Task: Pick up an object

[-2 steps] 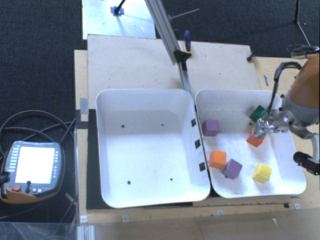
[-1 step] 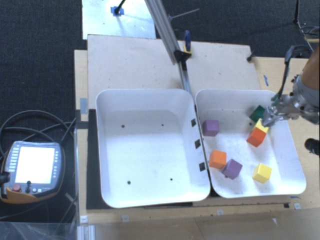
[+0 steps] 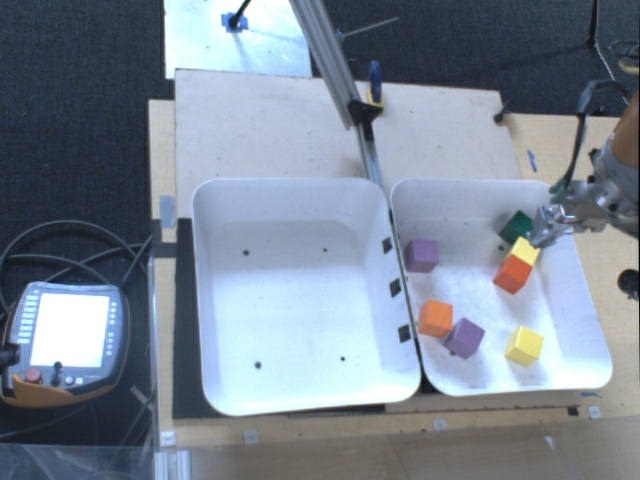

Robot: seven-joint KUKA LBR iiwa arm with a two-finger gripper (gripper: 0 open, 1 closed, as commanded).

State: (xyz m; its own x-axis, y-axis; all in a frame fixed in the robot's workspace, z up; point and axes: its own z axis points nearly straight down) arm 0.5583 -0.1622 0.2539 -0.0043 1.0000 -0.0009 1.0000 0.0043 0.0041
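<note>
Several small blocks lie in the right bin [image 3: 590,368]. A green block [image 3: 515,226] sits near the far right wall, with a yellow block [image 3: 526,252] and an orange-red block [image 3: 511,274] just in front of it. My gripper [image 3: 549,225] hangs low over the bin's right rim, right beside the green block and just above the yellow one. Nothing is seen held in it. Further left lie a purple block [image 3: 421,255], an orange block [image 3: 435,318], a second purple block [image 3: 464,337] and a second yellow block [image 3: 524,346].
The left bin [image 3: 215,268] stands next to the right one, sharing a middle wall. A slanted metal pole [image 3: 325,48] crosses above the bench at the back. A teach pendant [image 3: 62,343] lies on the floor at the far left.
</note>
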